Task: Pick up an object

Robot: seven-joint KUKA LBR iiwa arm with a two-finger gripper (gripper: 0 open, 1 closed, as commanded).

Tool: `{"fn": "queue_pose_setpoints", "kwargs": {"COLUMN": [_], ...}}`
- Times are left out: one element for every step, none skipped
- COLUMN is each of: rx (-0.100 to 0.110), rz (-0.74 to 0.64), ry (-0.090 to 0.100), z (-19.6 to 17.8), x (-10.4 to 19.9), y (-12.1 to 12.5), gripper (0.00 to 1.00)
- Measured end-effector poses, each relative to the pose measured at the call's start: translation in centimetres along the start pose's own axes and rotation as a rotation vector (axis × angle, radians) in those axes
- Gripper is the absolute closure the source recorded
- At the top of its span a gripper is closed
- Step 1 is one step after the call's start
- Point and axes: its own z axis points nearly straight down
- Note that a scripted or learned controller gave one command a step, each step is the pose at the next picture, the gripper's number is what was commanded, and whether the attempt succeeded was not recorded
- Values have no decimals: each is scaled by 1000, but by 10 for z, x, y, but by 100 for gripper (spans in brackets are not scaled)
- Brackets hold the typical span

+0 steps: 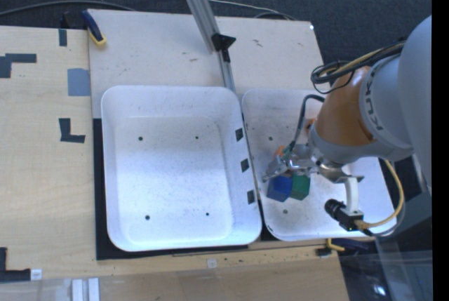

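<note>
Claw (286, 168) low in right bin (280, 219), above blue block (278, 189); grip state unclear.

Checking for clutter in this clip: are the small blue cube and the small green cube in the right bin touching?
Touching. In the camera view the small blue cube and the small green cube sit side by side with no white bin floor visible between them.

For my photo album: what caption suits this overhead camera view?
Robot arm's gripper lowered into the right bin, just above a blue block and green block.
</note>
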Motion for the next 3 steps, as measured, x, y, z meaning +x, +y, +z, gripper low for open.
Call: {"fn": "queue_pose_setpoints", "kwargs": {"rx": [-4, 0, -9], "rz": [-3, -3, -11], "ry": [-1, 1, 2], "z": [-1, -10, -105], "x": [-4, -4, 100], "y": [35, 33, 49], "gripper": [0, 100, 100]}}
